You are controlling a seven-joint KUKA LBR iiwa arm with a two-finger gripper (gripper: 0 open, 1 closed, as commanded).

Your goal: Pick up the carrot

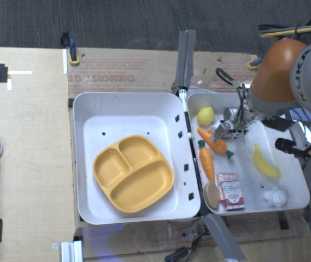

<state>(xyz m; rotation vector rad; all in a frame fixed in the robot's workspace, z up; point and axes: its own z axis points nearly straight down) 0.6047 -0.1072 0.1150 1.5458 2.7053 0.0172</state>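
Landmark: right bin (300, 198), arm reaching in over its back
Gripper (225, 131): low over the upper carrot (212, 140); jaw state cannot be told
Progress: no carrot lifted, both lying on the bin floor; grasp and lift remain
Carrots: two, upper one and lower carrot (206, 163), near the bin's left wall
Others: one lemon (205, 115), one banana (265, 162), one small carton (230, 191)
Left bin (84, 146): one yellow divided plate (133, 173)

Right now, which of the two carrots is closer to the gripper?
The upper carrot, lying slantwise just below the lemon, sits right by the gripper. The other carrot lies lower, toward the red carton.
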